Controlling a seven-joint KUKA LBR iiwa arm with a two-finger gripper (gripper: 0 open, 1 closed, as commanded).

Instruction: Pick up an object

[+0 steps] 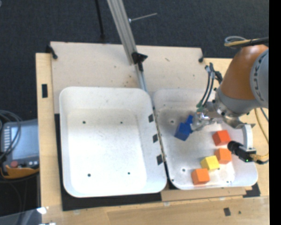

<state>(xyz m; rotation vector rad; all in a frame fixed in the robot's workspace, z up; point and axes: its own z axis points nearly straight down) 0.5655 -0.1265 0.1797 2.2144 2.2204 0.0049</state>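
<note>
Overhead, the bench (44, 125) carries two white bins side by side: the left bin (107, 139) and the right bin (178, 107), whose near rims run close together down the middle. A slanted metal rail (124, 25) crosses the top of the view and ends just above the gap between them.

From the right, the grey arm (246, 78) with its orange band reaches over the right bin. Its gripper (199, 119) sits low over the upper middle of that bin, right against the blue block (183, 130). That block lies tilted, its upper end up at the gripper's tip (it looks to be touching, though the wrist hides the contact). Whether the fingers are spread or closed, and whether the block is actually between them, cannot be told from this angle.

Four more blocks lie toward the near right corner of the same bin, all apart from the gripper. One orange block (220, 138) sits just below the wrist; a second (223, 155) lies nearer still, touching or almost touching the yellow block (210, 162). A third orange block (201, 176) rests closest to the front rim, just left of the yellow one.
</note>
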